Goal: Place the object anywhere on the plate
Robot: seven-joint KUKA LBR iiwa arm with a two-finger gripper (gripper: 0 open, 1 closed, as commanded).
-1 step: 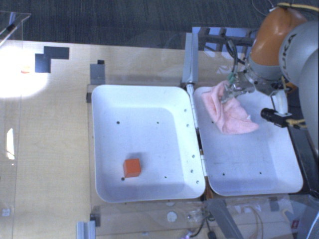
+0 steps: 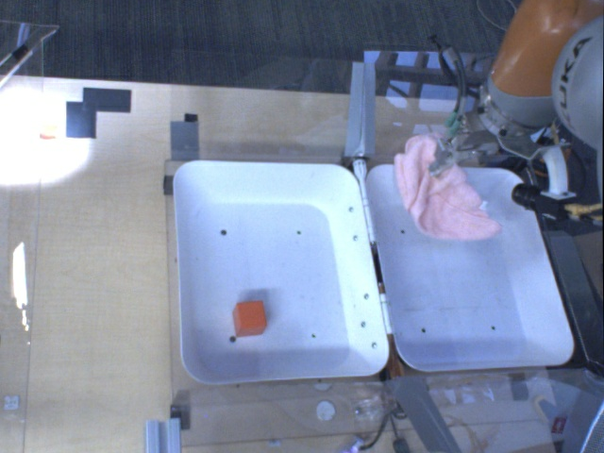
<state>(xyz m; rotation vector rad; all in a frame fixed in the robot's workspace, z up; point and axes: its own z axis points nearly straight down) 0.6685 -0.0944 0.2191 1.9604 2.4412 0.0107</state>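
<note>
A pink cloth [image 2: 442,201] hangs bunched over the far part of the right bin [image 2: 472,310]. Its top corner is pinched between the fingers of my gripper [image 2: 445,159], which reaches in from the upper right. The cloth's lower folds spread toward the bin's right side and look to rest on or just above the floor. A small orange cube [image 2: 250,318] lies in the near left part of the left bin [image 2: 274,243], far from the gripper.
The arm's orange band [image 2: 533,36] and grey wrist sit over the far right corner of the right bin. A metal divider [image 2: 370,253] runs between the bins. Wooden bench [image 2: 85,272] lies to the left.
</note>
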